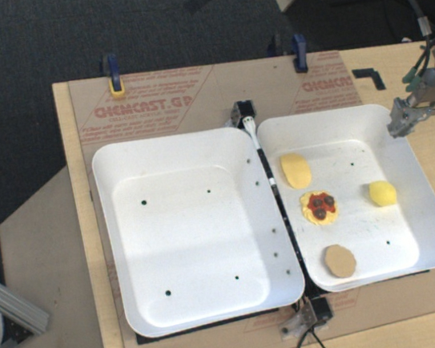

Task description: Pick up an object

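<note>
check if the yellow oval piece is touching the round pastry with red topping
Apart. The camera view shows a strip of white bin floor between the yellow oval piece and the round pastry with red topping below it.

- We read "CHEMCAST G P" in red, upside down, on the brown board (149, 98) beneath the bins, far left side.
- Same red print repeats at far right, partly legible: "CHEMCAS".

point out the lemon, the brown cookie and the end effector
lemon (382, 193), camera view, middle of its yellow body
brown cookie (340, 260), camera view, centre of its top
end effector (399, 125), camera view, its tip
</note>
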### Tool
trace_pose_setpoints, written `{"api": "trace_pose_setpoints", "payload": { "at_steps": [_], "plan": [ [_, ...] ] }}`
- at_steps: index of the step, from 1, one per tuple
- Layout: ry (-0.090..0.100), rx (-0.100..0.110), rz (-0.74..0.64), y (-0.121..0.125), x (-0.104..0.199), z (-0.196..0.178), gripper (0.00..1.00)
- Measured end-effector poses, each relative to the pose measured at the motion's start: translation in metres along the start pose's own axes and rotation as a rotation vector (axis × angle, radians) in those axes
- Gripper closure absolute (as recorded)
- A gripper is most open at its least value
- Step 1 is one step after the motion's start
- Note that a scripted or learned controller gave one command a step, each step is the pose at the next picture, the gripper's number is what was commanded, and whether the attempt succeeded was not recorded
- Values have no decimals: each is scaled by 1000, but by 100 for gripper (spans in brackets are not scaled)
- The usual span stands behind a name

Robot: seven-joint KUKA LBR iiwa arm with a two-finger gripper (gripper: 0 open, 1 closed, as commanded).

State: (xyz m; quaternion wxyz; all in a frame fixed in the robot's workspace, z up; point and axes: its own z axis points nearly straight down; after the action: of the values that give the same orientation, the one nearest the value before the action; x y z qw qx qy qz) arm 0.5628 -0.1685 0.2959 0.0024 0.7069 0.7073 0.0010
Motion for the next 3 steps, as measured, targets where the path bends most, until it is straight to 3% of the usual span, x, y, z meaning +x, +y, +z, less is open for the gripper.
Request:
{"api": "trace_pose_setpoints", "payload": {
  "at_steps": [1,2,3],
  "plan": [
    [7,8,-8,-13,88,14,100],
    [3,-18,-8,-7,139,-149,100],
    [4,13,-5,-1,190,-79,100]
  ]
}}
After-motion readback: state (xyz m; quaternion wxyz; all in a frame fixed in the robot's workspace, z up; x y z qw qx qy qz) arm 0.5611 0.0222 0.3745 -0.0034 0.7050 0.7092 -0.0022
